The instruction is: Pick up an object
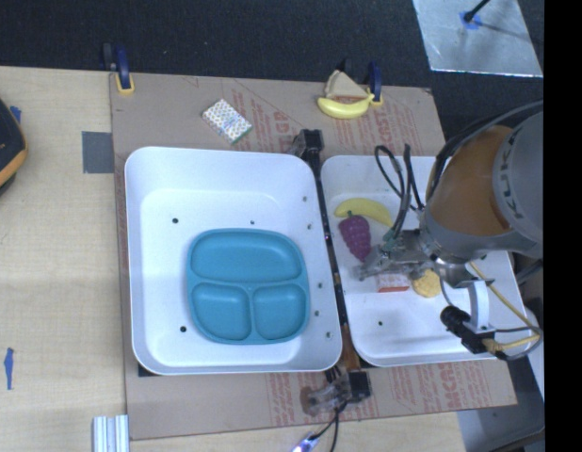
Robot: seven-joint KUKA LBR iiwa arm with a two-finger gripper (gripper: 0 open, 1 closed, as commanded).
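1. Camera view: grey arm's tool [390, 260] is low in the right shallow white bin [404, 342]; its grip state I cannot tell.
2. Purple plastic grape bunch [355, 235] lies just left, yellow plastic banana [366, 209] beyond.

- Wooden bench [46, 281] topped by a brown cardboard sheet [272, 111].
- Two white bins [140, 252] sit side by side on it.
- A toy banana [343, 106] and a patterned packet [226, 120] lie behind them.

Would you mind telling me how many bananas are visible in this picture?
2. One banana lies in the right bin, beside the purple grapes. The other banana sits outside the bins, on the cardboard by the blue clamp. The arm may hide more.
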